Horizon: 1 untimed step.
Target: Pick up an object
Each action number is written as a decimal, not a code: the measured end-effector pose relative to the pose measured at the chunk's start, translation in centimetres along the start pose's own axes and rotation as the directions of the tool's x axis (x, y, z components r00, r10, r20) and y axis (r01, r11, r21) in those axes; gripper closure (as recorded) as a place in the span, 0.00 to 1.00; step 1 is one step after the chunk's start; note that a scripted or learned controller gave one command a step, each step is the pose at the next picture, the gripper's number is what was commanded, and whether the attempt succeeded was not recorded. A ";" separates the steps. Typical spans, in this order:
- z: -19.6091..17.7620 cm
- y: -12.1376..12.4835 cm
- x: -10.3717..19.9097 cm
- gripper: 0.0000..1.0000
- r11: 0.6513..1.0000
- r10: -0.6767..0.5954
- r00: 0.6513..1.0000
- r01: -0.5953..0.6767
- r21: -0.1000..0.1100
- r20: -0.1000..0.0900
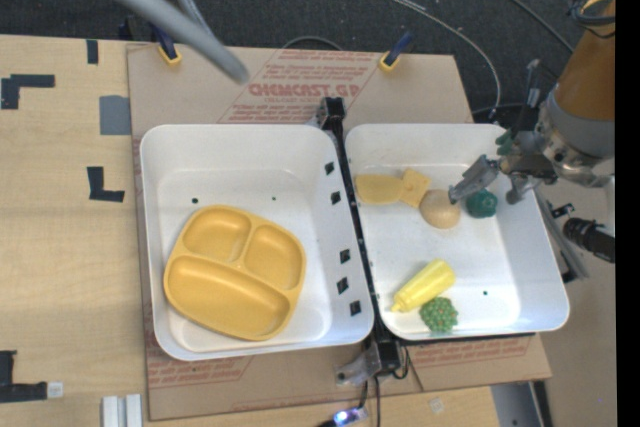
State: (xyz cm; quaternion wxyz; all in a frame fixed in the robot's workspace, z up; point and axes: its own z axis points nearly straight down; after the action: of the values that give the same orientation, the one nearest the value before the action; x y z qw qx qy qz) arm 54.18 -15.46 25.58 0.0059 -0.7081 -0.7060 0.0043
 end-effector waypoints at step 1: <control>-0.7 0.2 0.1 0.00 1.000 -0.004 1.000 0.004 -0.013 0.002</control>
State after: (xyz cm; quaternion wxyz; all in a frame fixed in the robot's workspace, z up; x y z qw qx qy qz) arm 54.40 -15.39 26.31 0.0006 -0.7067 -0.7075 0.0006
